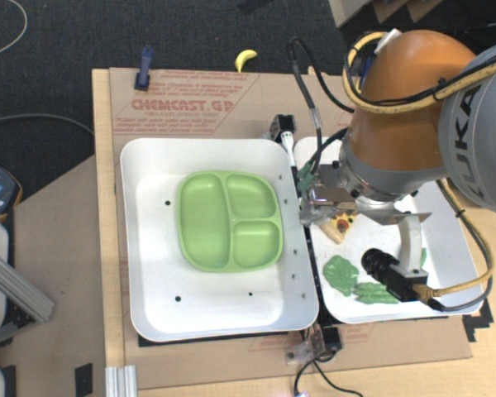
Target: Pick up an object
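Starting big: the grey-and-orange arm [405,98] reaches in from the view's right and hangs over the left part of the right bin [448,240], covering much of it. The left bin [136,246] sits alongside with their rims touching, and it holds only a green divided plate [230,220], flat and roughly centred. Both bins rest on a cardboard sheet [190,106] on the counter.

We place the claw [329,208] under the wrist, close against the right bin's left wall. The wrist hides its tips, so we cannot tell whether it is spread or pressed together, and we see nothing held in it.

We count two candidates, both in the right bin. A green leafy piece [351,279] lies flat toward the near edge, near the claw but apart from it, with its long axis running from upper left to lower right in the view. A small tan-and-yellow piece [340,227] lies just beside the claw on its near side and is partly tucked under the wrist. It is too small for us to read its axis.

We judge the tan piece the closer target: a short shift toward the near edge, then a drop. The bin wall right beside it looks like the main risk.
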You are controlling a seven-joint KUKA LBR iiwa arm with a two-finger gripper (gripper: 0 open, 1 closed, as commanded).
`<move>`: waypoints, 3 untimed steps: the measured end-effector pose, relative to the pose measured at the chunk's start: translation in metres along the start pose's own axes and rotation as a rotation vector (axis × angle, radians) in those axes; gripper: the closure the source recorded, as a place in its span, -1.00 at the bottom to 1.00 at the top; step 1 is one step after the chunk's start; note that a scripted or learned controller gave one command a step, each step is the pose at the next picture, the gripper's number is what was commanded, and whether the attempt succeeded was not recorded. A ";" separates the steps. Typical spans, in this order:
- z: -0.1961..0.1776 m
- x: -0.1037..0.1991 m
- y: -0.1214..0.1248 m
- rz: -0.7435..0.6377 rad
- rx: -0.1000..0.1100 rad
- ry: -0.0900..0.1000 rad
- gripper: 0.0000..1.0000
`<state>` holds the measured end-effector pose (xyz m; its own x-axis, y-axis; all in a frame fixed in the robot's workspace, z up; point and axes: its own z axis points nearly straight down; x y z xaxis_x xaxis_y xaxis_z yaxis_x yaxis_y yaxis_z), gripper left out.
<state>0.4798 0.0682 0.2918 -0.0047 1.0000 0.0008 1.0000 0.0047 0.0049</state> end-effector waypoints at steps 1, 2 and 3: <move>-0.092 0.032 0.001 0.000 -0.007 0.003 1.00; -0.097 0.030 0.001 0.003 0.002 -0.001 1.00; -0.107 0.031 0.001 0.002 0.000 -0.002 1.00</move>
<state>0.4804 0.0987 0.3993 -0.0025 1.0000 -0.0011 1.0000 0.0025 0.0047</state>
